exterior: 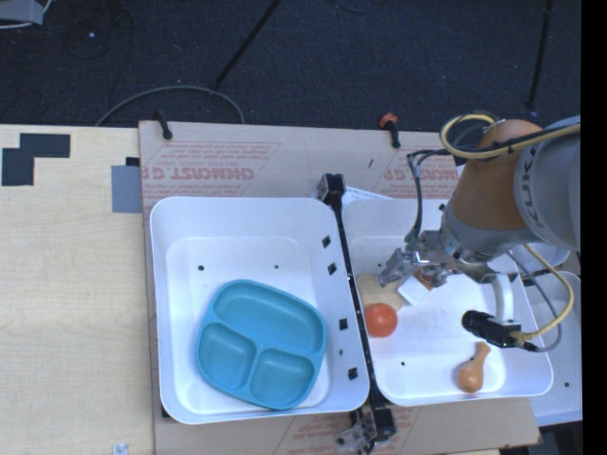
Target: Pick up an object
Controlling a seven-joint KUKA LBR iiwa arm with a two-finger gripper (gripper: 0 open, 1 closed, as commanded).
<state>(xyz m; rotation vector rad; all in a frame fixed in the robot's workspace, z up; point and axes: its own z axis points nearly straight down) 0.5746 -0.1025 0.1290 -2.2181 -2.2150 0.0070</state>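
Gripper (410,271): low in right bin (531,387), finger state unclear
Tomato (381,319): just below gripper
Pear-shaped toy (471,371): lower right
Blue tray (260,342): left bin (180,245)

Dark carpeted floor (285,45) spans the view from ten to two o'clock, crossed by thin black cables (171,98). The pale wooden counter (71,311) fills nine o'clock, carrying a printed cardboard sheet (237,164) toward centre.

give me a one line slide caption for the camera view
KUKA arm's gripper low in the right bin near an orange ball; blue divided tray in the left bin.
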